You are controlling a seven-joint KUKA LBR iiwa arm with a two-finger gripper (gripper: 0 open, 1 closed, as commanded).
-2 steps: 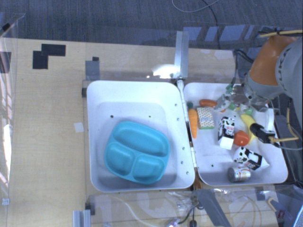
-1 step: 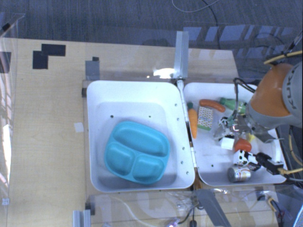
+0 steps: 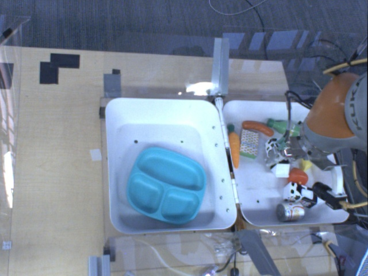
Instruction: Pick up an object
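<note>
- I have the pincer [image 3: 282,150] low in the right bin [image 3: 253,209], among the clutter near its middle; I cannot tell how it is set, because the wrist and orange band cover it from above.
- Just beside the pincer, toward the divider, lies a black-and-white cow-patterned toy [image 3: 271,146]; on the near side sit a small white block [image 3: 282,169] and a red piece [image 3: 298,176]. Any of these could be my object.
- I judge them light, hard plastic toys: stiff, a bit slick, not fragile. The white block offers flat sides for a square pinch; the cow toy looks rounded and may squirt out.
- Farther toward the divider are a checked packet [image 3: 249,142], a sausage [image 3: 258,127] and a carrot [image 3: 234,148], the carrot lying right along the bin wall, awkward to straddle.
- Near the front rim sit a second cow-patterned toy [image 3: 295,192] and a metal can [image 3: 290,212]; the can would roll.
- Open floor lies between the pincer and the front left corner of this bin, so I would lift straight up.
- The left bin [image 3: 115,154] holds a blue divided plate [image 3: 167,184], well apart.
</note>
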